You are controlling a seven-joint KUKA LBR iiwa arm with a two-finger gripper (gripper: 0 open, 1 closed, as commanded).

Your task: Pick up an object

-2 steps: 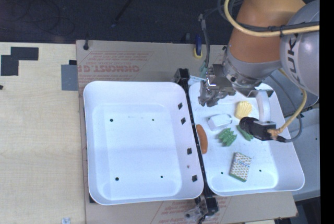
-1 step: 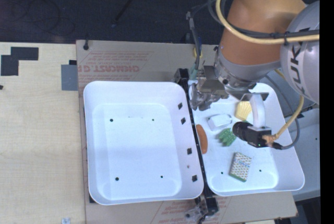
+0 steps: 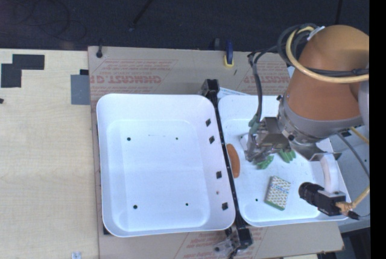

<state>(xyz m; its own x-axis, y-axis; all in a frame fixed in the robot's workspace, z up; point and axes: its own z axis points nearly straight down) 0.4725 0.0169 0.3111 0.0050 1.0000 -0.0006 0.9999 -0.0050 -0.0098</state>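
My gripper (image 3: 262,148) hangs low in the right bin (image 3: 253,215), close above a green thing (image 3: 264,162) that shows just under it. A second green piece (image 3: 287,156) lies right beside it, partly under the wrist. An orange oval object (image 3: 233,160) rests against the bin's left wall, a short way left of the gripper. A small box with a green-and-white pattern (image 3: 278,192) lies toward the bin's front, below the gripper. The arm's big orange band hides the bin's right rear part.
The left bin (image 3: 108,149) stands beside the right one, with a black divider with clips (image 3: 218,149) between them. Both bins rest on a cardboard sheet (image 3: 151,70) on the wooden bench. A blue-and-yellow clamp (image 3: 229,55) sits at the cardboard's far edge.
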